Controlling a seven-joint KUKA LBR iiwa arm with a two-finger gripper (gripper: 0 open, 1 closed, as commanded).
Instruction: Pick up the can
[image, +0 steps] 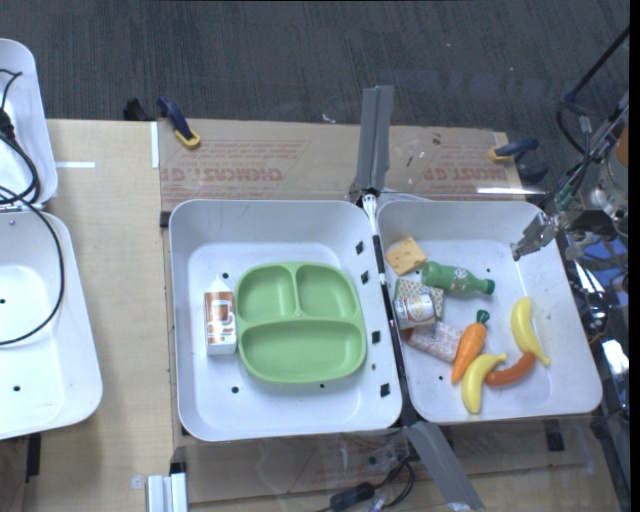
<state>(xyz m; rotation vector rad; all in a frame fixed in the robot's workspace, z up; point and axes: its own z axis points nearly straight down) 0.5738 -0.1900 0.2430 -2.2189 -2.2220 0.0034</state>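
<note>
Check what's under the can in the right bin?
The can lies on its side by the right bin left wall, its lower end overlapping a flat pink-and-white packet. The covered part of the packet and the bin floor beneath can't be seen.

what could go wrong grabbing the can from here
The can lies on its side, wedged between the green bottle, a flat wrapped packet and the carrot, so the fingers may catch a neighbour or the can may roll away. It also sits close to the right bin's left wall, and the gripper must cross the bin.
</note>
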